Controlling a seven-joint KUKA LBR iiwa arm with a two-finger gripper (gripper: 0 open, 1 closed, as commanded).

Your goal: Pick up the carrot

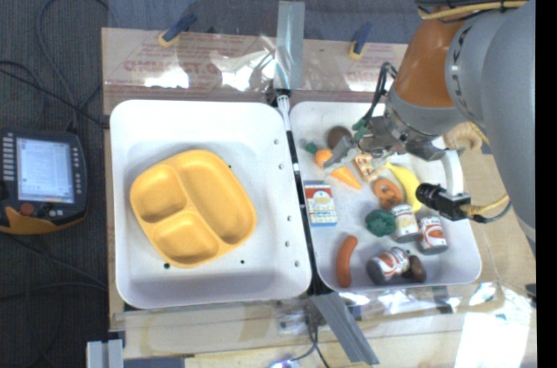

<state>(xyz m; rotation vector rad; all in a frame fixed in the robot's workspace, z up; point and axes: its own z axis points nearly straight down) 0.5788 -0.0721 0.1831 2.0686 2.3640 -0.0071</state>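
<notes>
Pincer [355, 156] hangs low in the right bin [466, 270], just above the carrot [346, 177]; I cannot tell how wide it is or if it holds anything. Next, going from big to small: the surface [130, 70] holds two white bins side by side. The left bin [130, 270] holds a yellow tray [191, 205] with three parts. In the right bin the carrot lies near the top left, right beside a small box [319, 204]. A sausage [345, 259] lies near the bottom. A banana [405, 184] lies just right of the carrot. Little cans [419, 229] stand near a green veggie [379, 223].
</notes>
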